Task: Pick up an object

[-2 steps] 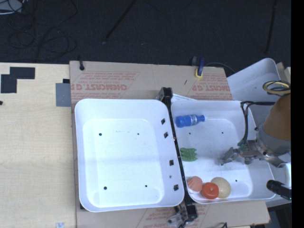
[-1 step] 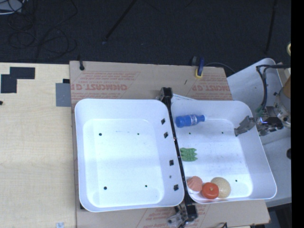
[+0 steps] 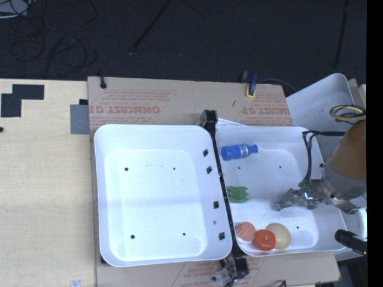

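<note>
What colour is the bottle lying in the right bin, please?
Blue, with a paler cap end; the bottle shows in the camera view.

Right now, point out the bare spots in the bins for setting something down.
The left bin has bare floor rim to rim. In the right bin, free floor lies between the blue bottle and the green object. It is crowded at the near edge, around the red object, and by the end effector.
</note>
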`<move>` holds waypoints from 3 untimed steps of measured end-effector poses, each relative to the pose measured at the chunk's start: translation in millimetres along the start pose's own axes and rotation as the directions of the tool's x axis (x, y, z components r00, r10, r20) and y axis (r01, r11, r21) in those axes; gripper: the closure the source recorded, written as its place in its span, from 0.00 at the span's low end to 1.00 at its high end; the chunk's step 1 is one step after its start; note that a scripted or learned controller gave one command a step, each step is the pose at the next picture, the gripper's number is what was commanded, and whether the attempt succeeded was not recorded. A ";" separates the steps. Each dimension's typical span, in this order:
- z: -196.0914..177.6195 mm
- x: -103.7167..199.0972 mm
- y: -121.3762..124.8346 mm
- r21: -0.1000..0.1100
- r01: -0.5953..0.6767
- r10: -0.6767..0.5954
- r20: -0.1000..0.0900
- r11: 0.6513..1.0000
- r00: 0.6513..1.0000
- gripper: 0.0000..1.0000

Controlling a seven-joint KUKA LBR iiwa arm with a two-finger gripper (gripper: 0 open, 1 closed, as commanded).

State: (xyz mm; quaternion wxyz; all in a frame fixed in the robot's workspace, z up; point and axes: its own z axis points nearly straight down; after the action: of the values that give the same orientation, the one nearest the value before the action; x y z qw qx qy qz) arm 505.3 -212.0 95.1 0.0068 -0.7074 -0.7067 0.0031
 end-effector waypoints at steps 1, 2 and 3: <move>-17.1 -2.1 3.3 -0.010 -0.003 0.003 0.003 1.000 1.000 1.00; -16.7 -2.2 3.1 -0.010 -0.005 0.005 0.003 1.000 1.000 0.00; -118.2 -1.1 44.1 -0.023 0.004 -0.004 0.009 1.000 1.000 0.00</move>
State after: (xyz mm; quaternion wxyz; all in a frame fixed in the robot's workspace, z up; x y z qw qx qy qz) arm 551.0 -213.8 212.6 -0.0046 -0.7060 -0.7082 -0.0021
